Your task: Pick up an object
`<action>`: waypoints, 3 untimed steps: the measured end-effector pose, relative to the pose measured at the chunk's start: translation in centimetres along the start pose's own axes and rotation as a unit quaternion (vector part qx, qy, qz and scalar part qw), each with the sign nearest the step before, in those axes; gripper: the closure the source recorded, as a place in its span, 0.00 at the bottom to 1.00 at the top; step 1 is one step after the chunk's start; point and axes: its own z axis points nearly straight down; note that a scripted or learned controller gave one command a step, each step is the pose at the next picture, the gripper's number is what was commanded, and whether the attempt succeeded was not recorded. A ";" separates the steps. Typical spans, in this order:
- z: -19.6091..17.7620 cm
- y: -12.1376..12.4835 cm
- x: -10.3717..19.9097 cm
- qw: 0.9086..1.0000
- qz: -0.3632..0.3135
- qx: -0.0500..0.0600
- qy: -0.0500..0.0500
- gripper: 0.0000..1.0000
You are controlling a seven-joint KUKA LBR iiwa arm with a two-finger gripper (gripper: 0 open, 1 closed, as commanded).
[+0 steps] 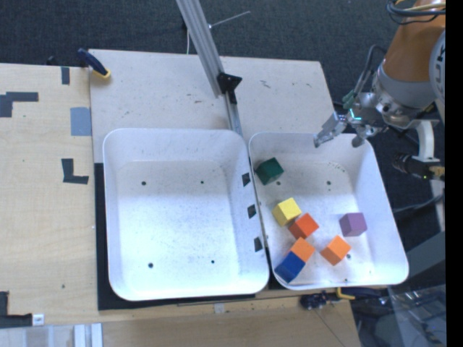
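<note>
Currently gripper (pixel 338 135) hangs spread and empty over the right bin's (pixel 383 186) far rim, nearest green block (pixel 270 170) lying toward 8 o'clock from it, other blocks toward 6.

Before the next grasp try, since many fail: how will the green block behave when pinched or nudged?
The green block looks like a rigid cube, so probably it won't roll or flop. It sits apart from the other blocks, likely sliding freely on the smooth right bin if nudged. The pincer hovers above that bin's far rim.
</note>
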 end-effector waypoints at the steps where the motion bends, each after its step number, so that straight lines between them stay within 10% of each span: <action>1: -0.3 0.1 0.0 1.000 -0.001 -0.002 -0.001 0.00; 3: 9.2 0.7 1.4 1.000 -0.001 0.000 -0.001 0.00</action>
